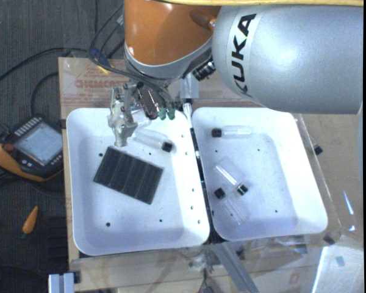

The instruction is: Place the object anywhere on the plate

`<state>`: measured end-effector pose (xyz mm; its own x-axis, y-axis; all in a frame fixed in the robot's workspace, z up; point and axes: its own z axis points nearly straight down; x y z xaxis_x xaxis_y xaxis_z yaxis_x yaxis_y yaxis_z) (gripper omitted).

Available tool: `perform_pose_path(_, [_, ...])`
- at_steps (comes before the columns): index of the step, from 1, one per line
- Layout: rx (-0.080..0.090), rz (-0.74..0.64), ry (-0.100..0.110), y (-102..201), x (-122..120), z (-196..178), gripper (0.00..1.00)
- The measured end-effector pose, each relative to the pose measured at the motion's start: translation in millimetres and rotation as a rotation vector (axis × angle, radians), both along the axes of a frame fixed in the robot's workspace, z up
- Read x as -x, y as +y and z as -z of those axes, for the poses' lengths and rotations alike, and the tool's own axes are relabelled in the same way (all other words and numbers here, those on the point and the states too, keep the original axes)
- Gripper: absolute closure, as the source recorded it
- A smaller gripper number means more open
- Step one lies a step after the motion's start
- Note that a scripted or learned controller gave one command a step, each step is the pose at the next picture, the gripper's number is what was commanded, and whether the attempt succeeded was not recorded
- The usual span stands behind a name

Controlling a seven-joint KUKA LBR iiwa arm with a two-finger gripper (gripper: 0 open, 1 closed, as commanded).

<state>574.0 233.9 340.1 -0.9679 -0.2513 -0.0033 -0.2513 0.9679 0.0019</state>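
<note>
A dark ribbed rectangular plate lies flat in the left bin, turned at a slant. A clear tube with a black cap lies on the bin floor just beyond the plate's far right corner. My gripper hangs over the far left part of that bin, its tip just above the plate's far edge and a little left of the tube's clear end. Nothing shows in the gripper. The arm's orange band and grey body hide the bench behind both bins.
The right bin holds several more clear tubes with black caps, one near its far wall and a cluster near the middle. A handheld controller and cables lie on the floor to the left.
</note>
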Motion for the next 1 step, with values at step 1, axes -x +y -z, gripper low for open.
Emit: perform_pose_path(1, [0.002,0.748,0.004,-0.6,16.0,43.1,1.0])
